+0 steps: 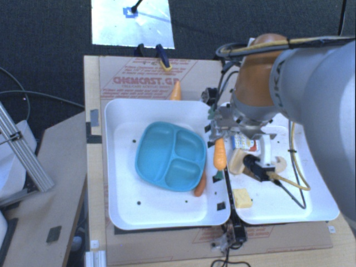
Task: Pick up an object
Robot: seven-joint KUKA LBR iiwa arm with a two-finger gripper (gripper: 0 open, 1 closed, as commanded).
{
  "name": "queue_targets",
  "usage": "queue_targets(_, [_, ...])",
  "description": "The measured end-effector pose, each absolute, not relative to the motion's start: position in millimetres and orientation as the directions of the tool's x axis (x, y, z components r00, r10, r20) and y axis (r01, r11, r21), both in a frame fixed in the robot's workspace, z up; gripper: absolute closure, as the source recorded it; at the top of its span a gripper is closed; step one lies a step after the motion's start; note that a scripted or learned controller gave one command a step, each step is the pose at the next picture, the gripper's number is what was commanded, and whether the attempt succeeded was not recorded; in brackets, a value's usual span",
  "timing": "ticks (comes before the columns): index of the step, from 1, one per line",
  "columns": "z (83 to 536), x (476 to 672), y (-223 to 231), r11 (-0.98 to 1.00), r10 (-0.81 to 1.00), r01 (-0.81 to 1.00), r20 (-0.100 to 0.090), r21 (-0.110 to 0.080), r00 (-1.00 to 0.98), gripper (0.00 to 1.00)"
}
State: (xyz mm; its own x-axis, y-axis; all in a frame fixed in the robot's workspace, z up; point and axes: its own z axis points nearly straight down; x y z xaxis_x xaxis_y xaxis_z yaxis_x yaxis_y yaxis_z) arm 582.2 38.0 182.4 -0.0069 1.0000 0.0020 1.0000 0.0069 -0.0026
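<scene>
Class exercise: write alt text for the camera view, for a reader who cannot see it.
A grey robot arm reaches from the right over two white bins, with an orange carrot beneath its gripper. The left bin holds a blue divided plate.

You can't make out the gripper (222,133) fingers: the grey arm (311,88) and its orange band (260,74) cover them from above. The arm runs off the right edge, and it hides much of the right bin (289,207). An orange piece (199,186) pokes out from under the blue plate (171,156), the rest tucked beneath. By the carrot (219,153), the clutter of small items is too tangled for you to name. Another orange tip (176,90) shows behind the left bin (119,166) rim, its lower part hidden.
</scene>
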Motion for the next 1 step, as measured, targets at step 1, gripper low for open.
queue_targets(1, [184.8, 611.6, 18.2, 0.001, 1.0, 1.0, 0.0, 0.004, -0.001, 1.0])
